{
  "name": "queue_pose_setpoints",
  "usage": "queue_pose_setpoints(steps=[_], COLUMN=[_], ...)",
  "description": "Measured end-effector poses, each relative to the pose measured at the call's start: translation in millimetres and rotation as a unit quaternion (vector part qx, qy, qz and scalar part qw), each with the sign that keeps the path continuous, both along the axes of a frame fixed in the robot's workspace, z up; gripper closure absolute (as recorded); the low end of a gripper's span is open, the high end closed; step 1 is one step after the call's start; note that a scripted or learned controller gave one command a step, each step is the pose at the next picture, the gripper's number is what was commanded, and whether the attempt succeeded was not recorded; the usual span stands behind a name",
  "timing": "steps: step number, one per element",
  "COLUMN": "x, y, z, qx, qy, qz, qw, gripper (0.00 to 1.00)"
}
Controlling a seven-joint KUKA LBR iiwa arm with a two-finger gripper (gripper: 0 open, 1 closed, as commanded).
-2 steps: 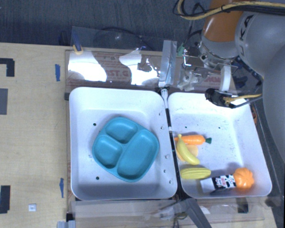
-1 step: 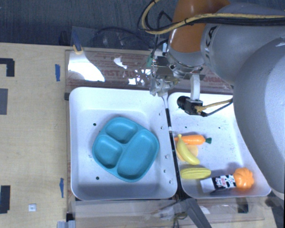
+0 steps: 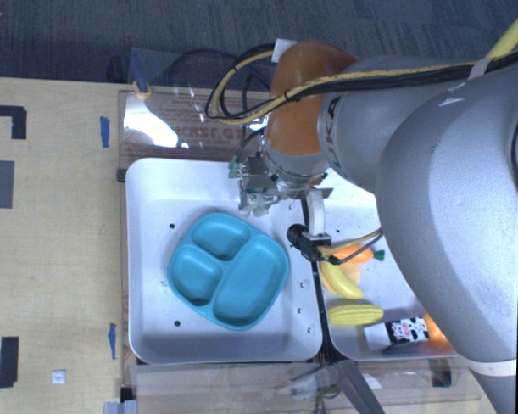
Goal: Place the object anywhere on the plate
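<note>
The blue plate [image 3: 230, 270], with three compartments, lies in the left white bin [image 3: 147, 240], and I see nothing on it. My gripper [image 3: 256, 198] hangs below the orange wrist band, over the bin's far side, just beyond the plate's far rim. I make out no object in it. In the right bin [image 3: 361, 210] lie a yellow banana [image 3: 341, 281], a second yellow fruit [image 3: 354, 314] and an orange carrot [image 3: 360, 253], all partly under the arm.
The big grey arm [image 3: 446, 191] covers most of the right bin. A small black-and-white box [image 3: 405, 331] and an orange item [image 3: 438, 334] sit at its near end. A black cable part [image 3: 304, 239] hangs by the divider between the bins.
</note>
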State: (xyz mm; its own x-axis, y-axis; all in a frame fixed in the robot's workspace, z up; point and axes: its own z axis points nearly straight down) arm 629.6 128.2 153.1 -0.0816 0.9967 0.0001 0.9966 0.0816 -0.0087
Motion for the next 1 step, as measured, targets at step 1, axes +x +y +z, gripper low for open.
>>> queue_pose_setpoints(steps=[1], x=[-17.8], y=[42.9], z=[-58.9], qx=[0.0015], qy=[-0.013], qz=[0.114], qw=[0.9933], gripper=[1.0])
